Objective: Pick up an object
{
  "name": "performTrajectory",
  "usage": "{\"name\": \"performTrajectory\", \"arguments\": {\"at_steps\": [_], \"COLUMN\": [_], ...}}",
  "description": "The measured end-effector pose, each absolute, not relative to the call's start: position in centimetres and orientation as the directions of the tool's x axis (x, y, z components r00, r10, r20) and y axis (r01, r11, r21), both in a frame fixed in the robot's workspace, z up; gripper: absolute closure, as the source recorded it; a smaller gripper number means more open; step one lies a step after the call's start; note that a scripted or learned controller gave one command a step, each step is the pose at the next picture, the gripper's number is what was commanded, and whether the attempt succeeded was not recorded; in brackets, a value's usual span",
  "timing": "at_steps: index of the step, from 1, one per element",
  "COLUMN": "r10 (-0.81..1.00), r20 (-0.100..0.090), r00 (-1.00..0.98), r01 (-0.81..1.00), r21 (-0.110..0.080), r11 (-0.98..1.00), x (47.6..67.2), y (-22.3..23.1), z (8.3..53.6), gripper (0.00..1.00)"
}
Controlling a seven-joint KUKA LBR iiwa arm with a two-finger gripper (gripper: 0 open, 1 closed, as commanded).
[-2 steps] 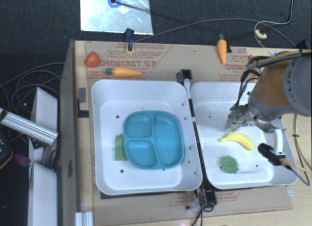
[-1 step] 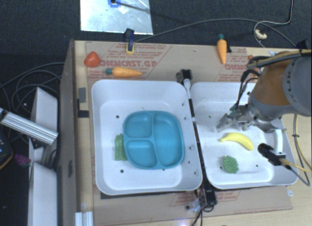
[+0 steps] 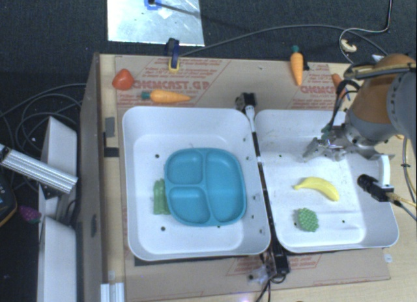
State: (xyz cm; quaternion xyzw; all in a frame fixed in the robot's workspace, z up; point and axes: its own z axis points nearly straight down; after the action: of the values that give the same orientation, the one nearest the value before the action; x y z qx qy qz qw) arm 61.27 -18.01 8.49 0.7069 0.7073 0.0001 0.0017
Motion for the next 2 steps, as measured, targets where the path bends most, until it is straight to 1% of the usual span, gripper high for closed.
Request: {"name": "performTrajectory", "arguments": {"at_steps": [1, 2], "r10": [1.000, 1.000], "r20": [-0.002, 0.000], "r00": [-0.006, -0.001], "r01": [1.000, 1.000], "r21": [0.007, -0.001], "r11": [0.006, 0.001], "x": [67.0, 58.8], "y": [-16.8, -16.5], "z": [15.2, 11.0], "gripper": [0.00, 0.00]}}
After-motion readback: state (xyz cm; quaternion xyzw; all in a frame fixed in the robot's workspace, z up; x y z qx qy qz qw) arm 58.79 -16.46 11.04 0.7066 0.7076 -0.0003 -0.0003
